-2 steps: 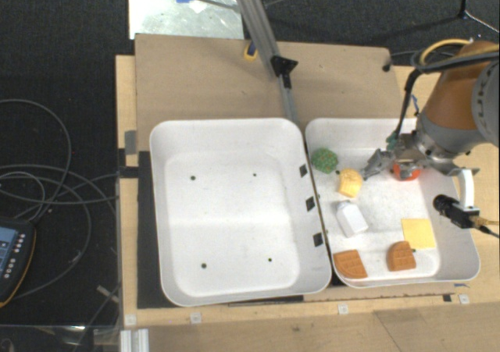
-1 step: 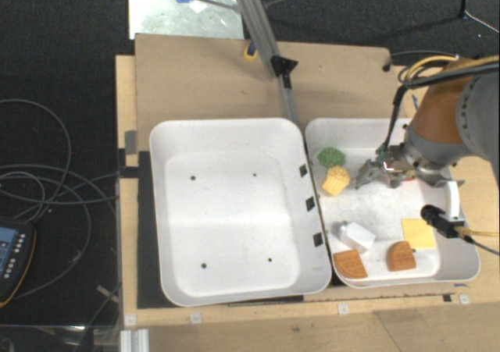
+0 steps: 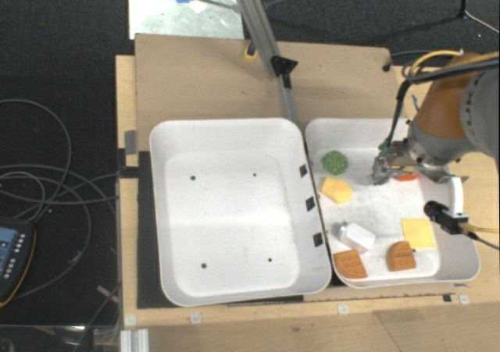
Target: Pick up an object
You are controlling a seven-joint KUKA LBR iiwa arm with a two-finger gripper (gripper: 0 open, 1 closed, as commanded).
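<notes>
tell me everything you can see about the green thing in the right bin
The green thing is a small, roundish lump with a bumpy, speckled surface, dark green with lighter flecks. It lies in the far left part of the right bin, on the white floor near the far wall. Nothing touches it; the yellow wedge sits just nearer the camera, apart from it.

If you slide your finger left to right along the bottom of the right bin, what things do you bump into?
Left orange-brown block → white block → right orange-brown block → yellow square.
</notes>
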